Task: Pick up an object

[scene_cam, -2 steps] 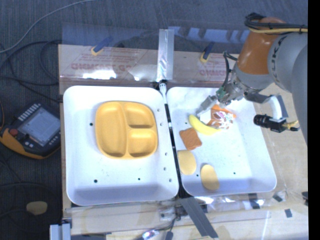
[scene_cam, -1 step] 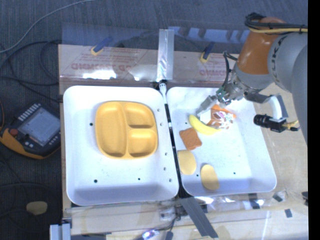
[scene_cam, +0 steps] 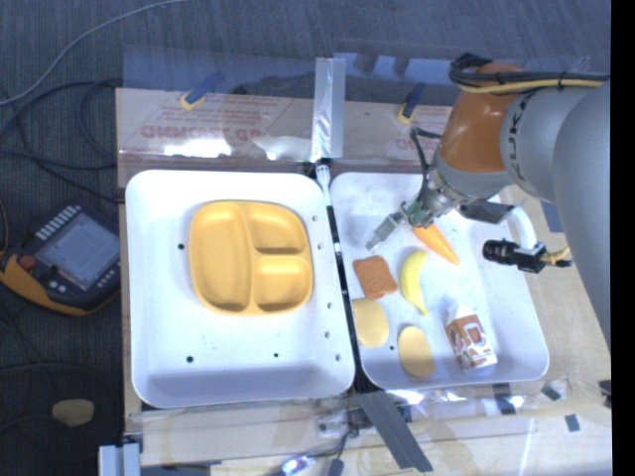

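Lying aslant in the right bin [scene_cam: 501,288], the carrot [scene_cam: 438,244] looks like the likeliest target: its thick end is under the gripper [scene_cam: 421,213] and its tip points away toward the lower right. The gripper sits right at that thick end, touching it or nearly so. Whether it is wide or narrow I cannot tell from this slant, and nothing shows the carrot clamped. The main risk, as I judge it, is the hold itself. A round, tapered body caught only at one end can squirt out as the grip closes, or swing down and slip free on the lift. A banana [scene_cam: 412,278] lies just beside the carrot, below and left of it, so a sideways slip could knock it or wedge the two together. A cracker [scene_cam: 374,276] lies further left of the carrot, two pale ovals [scene_cam: 370,322] further down-left, and a carton [scene_cam: 469,337] well below; these seem out of harm's way. Well to the carrot's left, the left bin [scene_cam: 159,350] holds a yellow tray [scene_cam: 250,256], clear of any trouble.
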Controlling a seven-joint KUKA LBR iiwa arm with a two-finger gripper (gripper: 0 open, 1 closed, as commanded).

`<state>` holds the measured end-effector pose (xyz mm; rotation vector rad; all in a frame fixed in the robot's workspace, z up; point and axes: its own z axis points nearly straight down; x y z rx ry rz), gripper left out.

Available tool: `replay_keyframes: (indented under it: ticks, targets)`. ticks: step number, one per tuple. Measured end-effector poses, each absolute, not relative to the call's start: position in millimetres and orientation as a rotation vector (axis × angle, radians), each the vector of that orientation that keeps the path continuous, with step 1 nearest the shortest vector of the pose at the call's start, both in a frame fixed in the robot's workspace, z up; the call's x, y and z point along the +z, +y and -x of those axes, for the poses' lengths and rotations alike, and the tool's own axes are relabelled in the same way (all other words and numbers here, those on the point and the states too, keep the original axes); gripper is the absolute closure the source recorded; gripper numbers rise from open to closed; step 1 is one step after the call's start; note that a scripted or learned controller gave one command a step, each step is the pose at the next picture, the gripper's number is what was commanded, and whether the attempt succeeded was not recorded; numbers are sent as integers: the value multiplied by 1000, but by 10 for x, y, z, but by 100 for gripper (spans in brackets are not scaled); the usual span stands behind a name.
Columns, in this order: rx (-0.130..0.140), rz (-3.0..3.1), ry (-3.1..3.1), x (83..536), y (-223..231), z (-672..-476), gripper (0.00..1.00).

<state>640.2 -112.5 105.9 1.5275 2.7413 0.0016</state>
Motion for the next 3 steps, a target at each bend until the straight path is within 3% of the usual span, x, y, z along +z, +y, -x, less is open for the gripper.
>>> replay_keyframes:
  ticks: [1, 2, 3]
  targets:
    - [1, -1841, 2547, 1260, -1023, -5929, 0]
    - [11, -1552, 2719, 915, -1202, -5752, 0]
    - [0, -1592, 2707, 1263, -1455, -6003, 0]
